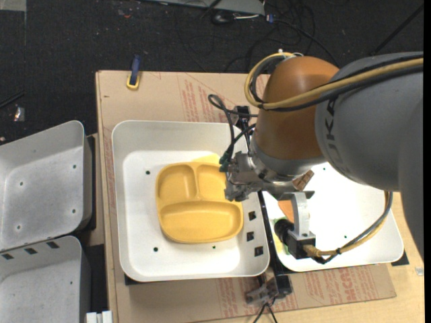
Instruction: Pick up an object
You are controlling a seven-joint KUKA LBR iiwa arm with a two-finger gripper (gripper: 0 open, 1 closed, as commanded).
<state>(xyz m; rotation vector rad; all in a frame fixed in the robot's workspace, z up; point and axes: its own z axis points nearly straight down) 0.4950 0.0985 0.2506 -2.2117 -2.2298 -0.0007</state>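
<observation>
Nearest the camera, the bench (175,295) carries the front rims of two white bins: the left bin (131,247) and the right bin (384,244), side by side and touching along their inner walls.

One yellow tray (195,210) lies flat on the floor of the left bin, toward its right half. It has three compartments, a long one at the front and two smaller ones behind. It is the one clear candidate for picking, and it rests on the bin floor, not lifted.

In the right bin, a small orange patch (285,207) shows under the wrist. It is too hidden to say what it is.

The gripper (232,187) sits low at the tray's right edge, just over the wall between the bins. Whether the claw is apart, together or clamped on the rim, I cannot tell, as the wrist hardware covers it. The arm (377,126), one only, looms over the right bin.

By my reading the reach is made, but the grasp is unconfirmed and the lift is not yet done, so most of the task is left.

Farther back, one small blue and yellow item (135,73) lies at the bench's far left corner, well apart from the bins.
</observation>
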